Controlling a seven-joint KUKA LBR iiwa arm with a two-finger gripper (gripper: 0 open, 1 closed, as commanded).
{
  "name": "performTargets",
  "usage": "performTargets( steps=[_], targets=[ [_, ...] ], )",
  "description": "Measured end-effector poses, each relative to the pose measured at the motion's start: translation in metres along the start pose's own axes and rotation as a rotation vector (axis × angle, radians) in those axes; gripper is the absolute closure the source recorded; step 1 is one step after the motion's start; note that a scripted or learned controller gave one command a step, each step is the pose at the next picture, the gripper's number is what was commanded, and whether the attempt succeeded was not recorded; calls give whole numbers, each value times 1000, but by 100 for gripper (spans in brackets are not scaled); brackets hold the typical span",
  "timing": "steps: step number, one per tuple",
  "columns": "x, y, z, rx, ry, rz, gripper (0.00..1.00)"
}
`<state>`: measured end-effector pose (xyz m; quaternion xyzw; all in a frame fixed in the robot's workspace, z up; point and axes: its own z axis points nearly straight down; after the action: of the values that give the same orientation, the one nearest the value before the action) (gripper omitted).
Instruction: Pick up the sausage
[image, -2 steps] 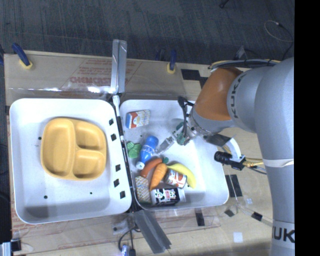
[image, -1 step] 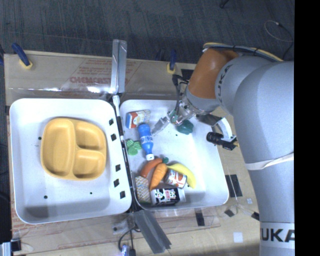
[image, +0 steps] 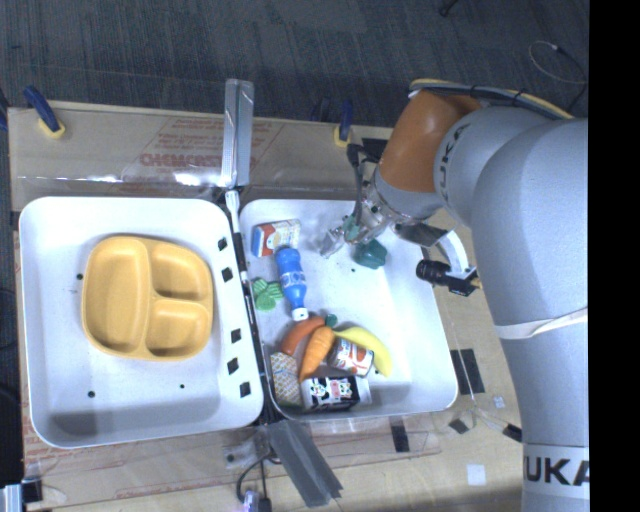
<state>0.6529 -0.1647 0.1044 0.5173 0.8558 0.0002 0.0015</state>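
Two bins; the tool (image: 352, 232) hovers well apart from the likely sausage (image: 298, 334). Whether it's clenched, I cannot tell. Approach from above, avoiding the carrot (image: 317, 347).

Reddish-brown sausage (image: 296, 335), lying tilted in right bin's lower half, touching orange carrot (image: 317, 348)
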Motion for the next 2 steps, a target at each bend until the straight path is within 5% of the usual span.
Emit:
performTargets(
  steps=[1, 2],
  targets=[
    [68, 37, -89, 1, 2, 28, 100],
    [176, 17, -88, 4, 4, -183, 100]
  ],
)
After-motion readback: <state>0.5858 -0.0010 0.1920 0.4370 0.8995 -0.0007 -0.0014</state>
